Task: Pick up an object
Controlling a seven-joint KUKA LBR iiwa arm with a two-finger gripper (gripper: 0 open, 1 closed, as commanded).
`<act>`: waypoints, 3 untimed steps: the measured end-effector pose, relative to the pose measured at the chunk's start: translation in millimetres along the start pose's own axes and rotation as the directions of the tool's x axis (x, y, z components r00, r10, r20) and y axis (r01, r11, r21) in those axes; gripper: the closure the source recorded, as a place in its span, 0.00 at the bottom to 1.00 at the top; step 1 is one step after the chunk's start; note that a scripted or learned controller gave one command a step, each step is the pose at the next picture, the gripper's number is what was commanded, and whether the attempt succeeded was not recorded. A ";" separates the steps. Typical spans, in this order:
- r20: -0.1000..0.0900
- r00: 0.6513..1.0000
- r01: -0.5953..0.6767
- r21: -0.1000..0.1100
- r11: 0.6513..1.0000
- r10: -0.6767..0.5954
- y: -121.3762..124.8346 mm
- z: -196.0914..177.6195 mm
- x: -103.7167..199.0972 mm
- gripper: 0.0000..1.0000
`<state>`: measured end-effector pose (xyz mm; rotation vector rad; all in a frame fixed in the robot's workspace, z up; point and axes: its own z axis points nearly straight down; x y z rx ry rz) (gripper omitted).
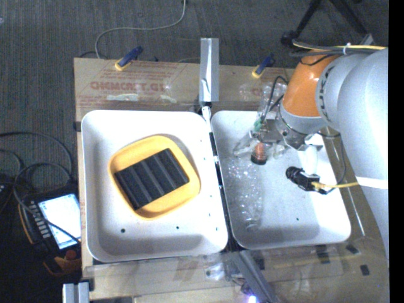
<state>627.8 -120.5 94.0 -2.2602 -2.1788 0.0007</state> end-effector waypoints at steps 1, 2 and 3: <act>-0.004 1.000 0.001 0.003 1.000 -0.001 -0.6 -7.6 1.7 1.00; -0.006 1.000 0.003 0.006 1.000 -0.003 -1.1 -15.4 2.9 1.00; 0.004 0.978 0.207 0.001 0.978 -0.207 27.6 -89.3 33.5 1.00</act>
